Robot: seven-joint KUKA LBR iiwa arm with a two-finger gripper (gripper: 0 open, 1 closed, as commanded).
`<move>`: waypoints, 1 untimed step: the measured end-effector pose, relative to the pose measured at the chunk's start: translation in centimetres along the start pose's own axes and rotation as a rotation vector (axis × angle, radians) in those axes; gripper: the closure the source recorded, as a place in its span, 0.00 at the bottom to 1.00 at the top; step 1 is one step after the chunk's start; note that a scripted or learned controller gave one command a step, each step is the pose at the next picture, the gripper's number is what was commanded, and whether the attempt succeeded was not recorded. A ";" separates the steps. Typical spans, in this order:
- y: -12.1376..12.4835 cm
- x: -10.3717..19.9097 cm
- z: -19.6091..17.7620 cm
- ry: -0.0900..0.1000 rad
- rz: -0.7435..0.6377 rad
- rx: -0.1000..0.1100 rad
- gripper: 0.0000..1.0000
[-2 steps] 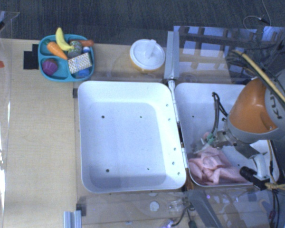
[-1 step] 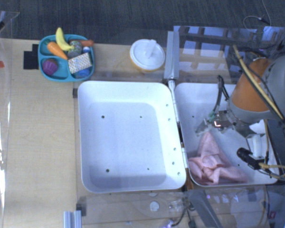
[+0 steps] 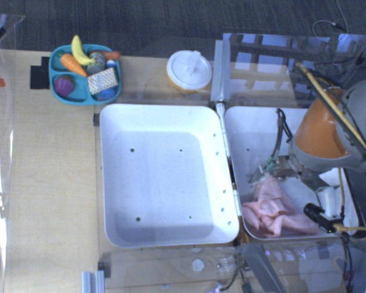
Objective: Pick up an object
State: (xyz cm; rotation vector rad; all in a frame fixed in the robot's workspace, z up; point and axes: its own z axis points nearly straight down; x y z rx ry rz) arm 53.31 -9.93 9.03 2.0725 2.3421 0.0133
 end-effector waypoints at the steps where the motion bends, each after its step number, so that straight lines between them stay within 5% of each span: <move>1: 0.2 -0.1 -1.2 -0.004 -0.002 -0.006 1.00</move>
